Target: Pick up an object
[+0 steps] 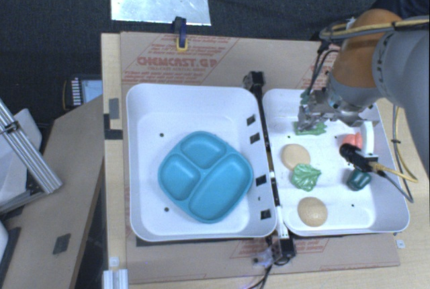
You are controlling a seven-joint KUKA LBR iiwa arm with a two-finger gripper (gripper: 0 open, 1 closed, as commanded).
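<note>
We log the gripper [310, 121] low over the far left part of the right bin [396, 214], directly above a small green object [314, 128] that lies on the bin floor. Whether the tool is released or clenched on anything we cannot tell; the wrist housing hides that part. The green object sits just under and slightly toward the near side of the gripper, touching or almost touching it; its long axis appears to run left-right, though it is partly covered. We judge it the likeliest target, calling for a straight descent, no sideways travel. Further toward us lie a beige round piece [294, 155], a green leafy item [306, 177] and a tan bun-like piece [312, 211]. The left bin [154, 99] holds a blue divided plate [205, 177].
</note>
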